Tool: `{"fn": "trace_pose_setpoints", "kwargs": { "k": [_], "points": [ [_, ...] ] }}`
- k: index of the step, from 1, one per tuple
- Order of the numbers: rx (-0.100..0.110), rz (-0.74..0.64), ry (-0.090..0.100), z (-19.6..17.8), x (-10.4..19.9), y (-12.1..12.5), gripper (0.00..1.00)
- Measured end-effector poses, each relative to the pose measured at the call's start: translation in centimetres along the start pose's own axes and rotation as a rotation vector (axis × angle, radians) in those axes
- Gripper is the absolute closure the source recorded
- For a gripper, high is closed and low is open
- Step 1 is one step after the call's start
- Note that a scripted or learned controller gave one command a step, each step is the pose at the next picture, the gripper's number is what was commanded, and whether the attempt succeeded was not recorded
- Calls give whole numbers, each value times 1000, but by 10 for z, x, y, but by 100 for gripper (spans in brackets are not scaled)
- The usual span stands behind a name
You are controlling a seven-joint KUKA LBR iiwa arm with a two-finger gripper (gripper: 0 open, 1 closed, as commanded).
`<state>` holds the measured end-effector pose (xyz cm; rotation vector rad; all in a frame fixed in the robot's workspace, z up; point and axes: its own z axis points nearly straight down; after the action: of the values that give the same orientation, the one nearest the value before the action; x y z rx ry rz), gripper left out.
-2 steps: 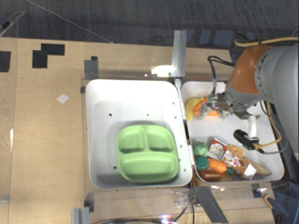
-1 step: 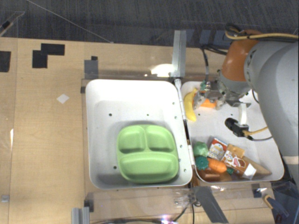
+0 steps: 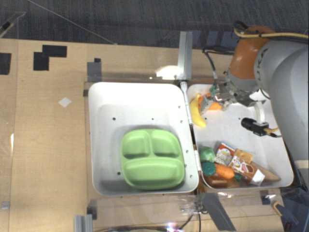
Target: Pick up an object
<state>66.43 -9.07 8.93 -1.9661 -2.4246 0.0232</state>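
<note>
Your pincer [image 3: 216, 99] sits low in the right bin's [image 3: 270, 153] far left corner, over a small orange item [image 3: 214, 106] just beside the banana [image 3: 196, 113] along the dividing wall; you cannot tell how wide it stands. Boxes [image 3: 239, 163] and toy vegetables [image 3: 212, 167] crowd the near edge. Open floor lies mid-bin. The left bin [image 3: 104, 129] carries a green tray [image 3: 151, 158].

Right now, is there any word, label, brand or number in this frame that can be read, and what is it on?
None can be read.
Printed carton in the right bin: red and white graphics, text too small and blurred.
Second printed pack beside it: blurred too.
Green tray in the left bin: no markings.
</note>
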Motion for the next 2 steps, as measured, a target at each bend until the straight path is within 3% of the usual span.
{"fn": "trace_pose_setpoints", "kwargs": {
  "k": [1,2],
  "points": [
    [7,-5,1,-10,0,-1,100],
    [6,-6,3,-11,1,0,0]
  ]
}}
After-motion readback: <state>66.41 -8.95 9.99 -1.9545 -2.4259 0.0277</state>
